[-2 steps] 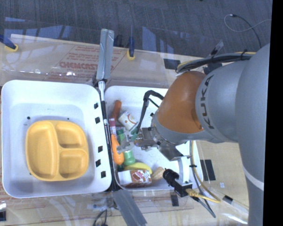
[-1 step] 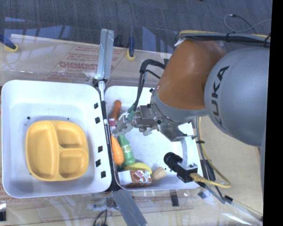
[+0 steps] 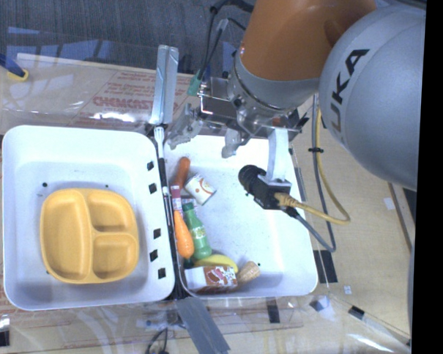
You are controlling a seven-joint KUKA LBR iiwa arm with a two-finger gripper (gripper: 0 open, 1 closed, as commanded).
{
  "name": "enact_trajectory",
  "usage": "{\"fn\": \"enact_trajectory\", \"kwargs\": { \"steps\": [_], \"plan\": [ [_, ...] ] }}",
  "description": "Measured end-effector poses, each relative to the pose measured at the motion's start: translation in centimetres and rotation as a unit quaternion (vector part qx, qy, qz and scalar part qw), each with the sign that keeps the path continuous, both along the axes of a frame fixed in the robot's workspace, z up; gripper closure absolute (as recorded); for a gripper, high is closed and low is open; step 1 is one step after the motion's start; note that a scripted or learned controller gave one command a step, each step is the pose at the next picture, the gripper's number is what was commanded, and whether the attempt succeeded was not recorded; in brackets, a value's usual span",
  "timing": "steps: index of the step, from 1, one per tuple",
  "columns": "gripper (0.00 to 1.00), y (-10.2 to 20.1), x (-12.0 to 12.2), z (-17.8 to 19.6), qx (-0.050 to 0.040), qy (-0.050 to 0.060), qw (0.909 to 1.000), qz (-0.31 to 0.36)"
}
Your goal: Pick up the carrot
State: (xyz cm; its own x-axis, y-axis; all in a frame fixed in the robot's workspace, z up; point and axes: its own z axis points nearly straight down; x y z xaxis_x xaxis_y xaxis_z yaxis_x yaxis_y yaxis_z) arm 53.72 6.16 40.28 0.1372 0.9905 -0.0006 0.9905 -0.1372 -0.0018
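The gripper (image 3: 205,139) is seen above the right bin (image 3: 299,249), its fingers apparently spread apart with nothing between them. The carrot (image 3: 183,235) lies along the bin's left wall, untouched.

A robotics lab: a KUKA arm (image 3: 344,60) hangs over two white bins (image 3: 14,222) taped to a surface (image 3: 392,290) with loose cables (image 3: 322,214) and plastic sheeting (image 3: 86,93).

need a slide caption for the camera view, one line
KUKA arm's gripper above the right bin, carrot lying among toy food; yellow tray in left bin.
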Motion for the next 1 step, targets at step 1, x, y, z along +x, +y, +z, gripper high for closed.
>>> {"fn": "enact_trajectory", "kwargs": {
  "steps": [1],
  "plan": [
    [0.00,5.78,2.08,3.90,-0.0002,0.000,0.9999,-0.015]
  ]
}}
